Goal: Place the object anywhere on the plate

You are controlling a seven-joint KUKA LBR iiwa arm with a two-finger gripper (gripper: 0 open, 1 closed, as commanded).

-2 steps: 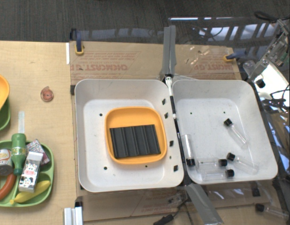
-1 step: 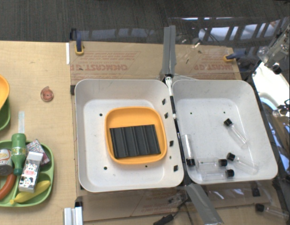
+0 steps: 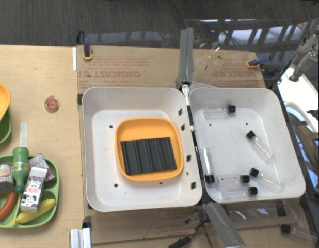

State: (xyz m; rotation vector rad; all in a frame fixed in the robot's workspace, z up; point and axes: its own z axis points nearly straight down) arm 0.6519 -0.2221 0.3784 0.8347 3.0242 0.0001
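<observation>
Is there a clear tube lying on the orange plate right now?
No, the orange plate carries a dark ridged block; the tubes lie in the right bin.

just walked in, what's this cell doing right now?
Nothing is being handled at this moment. The left bin holds an orange plate with a dark ribbed block lying on it. The right bin holds several clear tubes with black caps, scattered along its back and front. No tube is on the plate yet, so the placing step is not done.
</observation>
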